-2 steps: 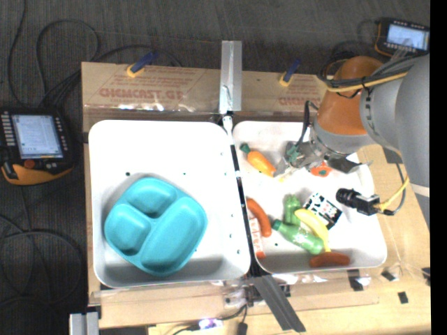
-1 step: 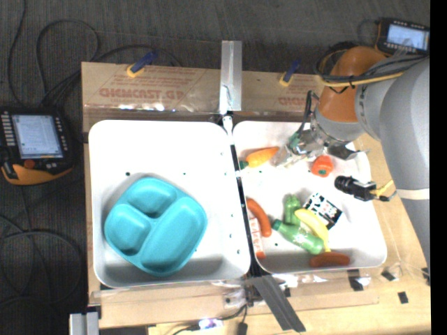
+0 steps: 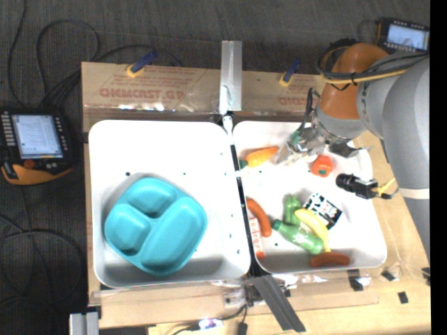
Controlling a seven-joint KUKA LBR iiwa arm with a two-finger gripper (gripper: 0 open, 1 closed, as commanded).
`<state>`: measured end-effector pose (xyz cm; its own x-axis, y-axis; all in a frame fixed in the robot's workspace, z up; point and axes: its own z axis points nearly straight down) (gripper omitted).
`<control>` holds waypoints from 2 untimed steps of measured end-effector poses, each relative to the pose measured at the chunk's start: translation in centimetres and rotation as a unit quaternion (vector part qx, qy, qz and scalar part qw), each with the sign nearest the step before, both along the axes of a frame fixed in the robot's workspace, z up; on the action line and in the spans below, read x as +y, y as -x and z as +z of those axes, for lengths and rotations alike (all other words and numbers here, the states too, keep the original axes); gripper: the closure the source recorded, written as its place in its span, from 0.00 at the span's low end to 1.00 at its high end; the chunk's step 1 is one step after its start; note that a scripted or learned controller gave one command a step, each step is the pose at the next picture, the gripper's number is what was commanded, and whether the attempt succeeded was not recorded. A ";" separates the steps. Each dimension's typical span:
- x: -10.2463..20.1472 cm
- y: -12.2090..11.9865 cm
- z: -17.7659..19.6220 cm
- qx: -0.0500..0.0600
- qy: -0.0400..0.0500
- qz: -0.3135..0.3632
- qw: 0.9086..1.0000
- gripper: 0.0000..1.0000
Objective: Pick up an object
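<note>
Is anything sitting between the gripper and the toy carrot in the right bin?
Nothing visible. The gripper hangs over the right bin's far end, just right of the carrot, with bare white floor between them. The orange tomato lies on the gripper's other side.

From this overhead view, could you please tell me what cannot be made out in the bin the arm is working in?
- End effector: small and blurred in the camera view; it sits by the toy carrot, and contact cannot be judged.
- Black-and-white packet: the printing is too small to read, and the yellow banana covers its lower corner.
- Green bottle: partly hidden under the banana.
- Orange object: too small to identify.
</note>
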<state>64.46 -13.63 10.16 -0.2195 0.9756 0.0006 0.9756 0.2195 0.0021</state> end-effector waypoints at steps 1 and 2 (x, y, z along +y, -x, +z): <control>4.3 7.7 12.0 0.002 0.001 -0.170 0.985 1.00; 4.3 7.7 12.0 0.002 0.001 -0.170 0.985 0.00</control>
<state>56.72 -9.36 22.20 0.1196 0.9928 -0.0017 0.9928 -0.1197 -0.0027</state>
